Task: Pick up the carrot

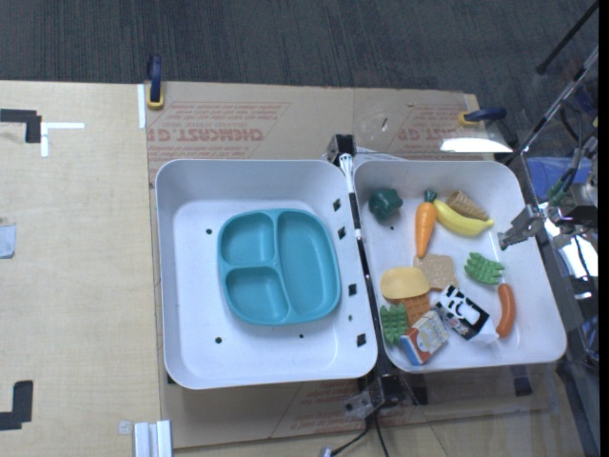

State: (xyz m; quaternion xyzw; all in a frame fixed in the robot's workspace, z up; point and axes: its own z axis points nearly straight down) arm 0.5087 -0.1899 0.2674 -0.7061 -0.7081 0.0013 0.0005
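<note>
I see the carrot (424, 228) in the right bin (542, 336), left of my gripper (521, 228); the grip I cannot tell. A plate (279, 266) fills the left bin (181, 284).

Red lettering is printed on the cardboard sheet (285, 122) under the bins, seen upside down and reversed, so that it cannot be read with certainty; no other text can be made out.
</note>
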